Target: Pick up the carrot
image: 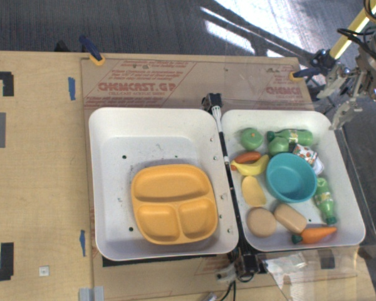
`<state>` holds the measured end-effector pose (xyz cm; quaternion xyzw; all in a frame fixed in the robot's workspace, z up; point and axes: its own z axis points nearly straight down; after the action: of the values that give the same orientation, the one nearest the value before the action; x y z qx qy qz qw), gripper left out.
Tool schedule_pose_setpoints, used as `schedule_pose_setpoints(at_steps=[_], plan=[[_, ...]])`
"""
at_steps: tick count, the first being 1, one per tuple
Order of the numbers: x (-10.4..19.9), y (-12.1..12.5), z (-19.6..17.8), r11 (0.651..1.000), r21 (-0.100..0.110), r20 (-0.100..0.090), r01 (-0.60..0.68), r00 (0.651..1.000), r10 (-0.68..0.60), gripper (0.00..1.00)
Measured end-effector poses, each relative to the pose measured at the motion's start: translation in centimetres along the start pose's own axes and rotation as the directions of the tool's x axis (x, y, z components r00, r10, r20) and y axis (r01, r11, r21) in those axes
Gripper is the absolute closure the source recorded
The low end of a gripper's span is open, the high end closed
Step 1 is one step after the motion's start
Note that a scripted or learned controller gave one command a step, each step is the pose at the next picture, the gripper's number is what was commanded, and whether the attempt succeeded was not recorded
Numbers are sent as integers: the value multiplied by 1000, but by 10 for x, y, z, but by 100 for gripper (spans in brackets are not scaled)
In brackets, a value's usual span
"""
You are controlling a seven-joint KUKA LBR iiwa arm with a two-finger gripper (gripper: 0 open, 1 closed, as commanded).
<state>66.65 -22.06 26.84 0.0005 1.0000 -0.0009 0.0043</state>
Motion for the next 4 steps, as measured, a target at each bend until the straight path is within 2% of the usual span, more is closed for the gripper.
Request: schedule_pose_setpoints(at_steps=[1,2,3,4], plan=[[-3,0,-15,1000,4,13,0,1000,-1,100],[53,57,-82,1000,1,11,7,1000,-7,100],[154,119,-120,969,-1,3,246,969,-246,100],[162,120,-115,947,0,-4,-322,947,322,100]])
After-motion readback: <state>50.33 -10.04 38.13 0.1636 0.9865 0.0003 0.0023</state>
